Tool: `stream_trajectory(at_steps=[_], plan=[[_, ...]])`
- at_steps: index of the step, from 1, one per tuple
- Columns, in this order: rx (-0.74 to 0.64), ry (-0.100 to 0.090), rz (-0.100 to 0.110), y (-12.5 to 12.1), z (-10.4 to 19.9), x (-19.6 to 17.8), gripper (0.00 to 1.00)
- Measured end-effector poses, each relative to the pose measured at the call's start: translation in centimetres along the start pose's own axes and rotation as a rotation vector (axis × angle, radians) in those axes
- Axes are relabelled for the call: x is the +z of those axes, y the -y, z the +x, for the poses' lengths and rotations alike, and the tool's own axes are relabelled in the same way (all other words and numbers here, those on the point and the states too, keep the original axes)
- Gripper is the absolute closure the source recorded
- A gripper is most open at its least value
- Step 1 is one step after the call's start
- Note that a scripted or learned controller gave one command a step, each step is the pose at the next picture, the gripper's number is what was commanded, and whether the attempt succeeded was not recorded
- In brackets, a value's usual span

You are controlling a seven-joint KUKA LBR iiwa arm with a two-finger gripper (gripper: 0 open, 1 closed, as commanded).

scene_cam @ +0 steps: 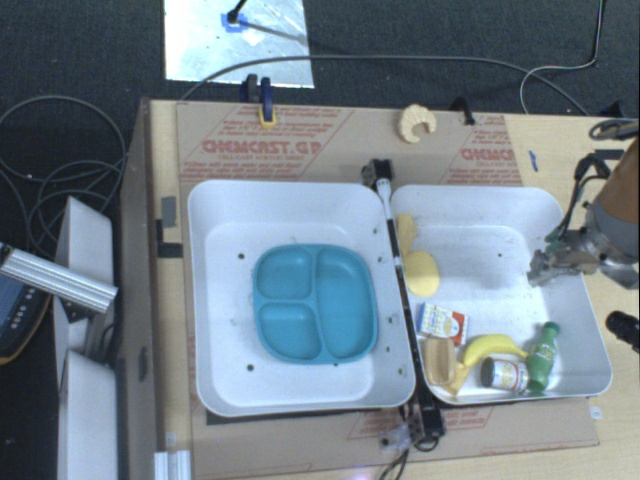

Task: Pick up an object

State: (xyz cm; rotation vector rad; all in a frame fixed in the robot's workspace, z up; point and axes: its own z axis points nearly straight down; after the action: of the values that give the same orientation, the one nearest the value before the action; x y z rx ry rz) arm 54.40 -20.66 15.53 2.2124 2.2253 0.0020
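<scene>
My gripper [548, 265] hangs over the right rim of the right bin [480, 226], above bare bin floor. Several small objects lie along that bin's left and front sides: a yellow lemon [421, 273], a small white and red carton [441, 322], a yellow banana [483, 352], a green bottle [541, 356], a small jar [503, 375] and a tan piece [438, 361]. Nothing shows between the gripper's tips. The nearest object, the green bottle, lies below and apart from the gripper.
The left bin [215, 268] holds a blue divided plate [314, 303]. A tan croissant-shaped toy [417, 122] lies on the cardboard behind the bins. Cables run across the floor at the back and left.
</scene>
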Motion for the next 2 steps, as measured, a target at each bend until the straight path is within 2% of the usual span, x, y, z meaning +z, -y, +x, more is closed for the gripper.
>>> stream_trajectory(at_steps=[1,2], plan=[[0.001,-0.002,0.000,-6.3,4.2,0.1,1.00],[0.001,-0.002,0.003,-12.5,5.6,5.1,1.00]])
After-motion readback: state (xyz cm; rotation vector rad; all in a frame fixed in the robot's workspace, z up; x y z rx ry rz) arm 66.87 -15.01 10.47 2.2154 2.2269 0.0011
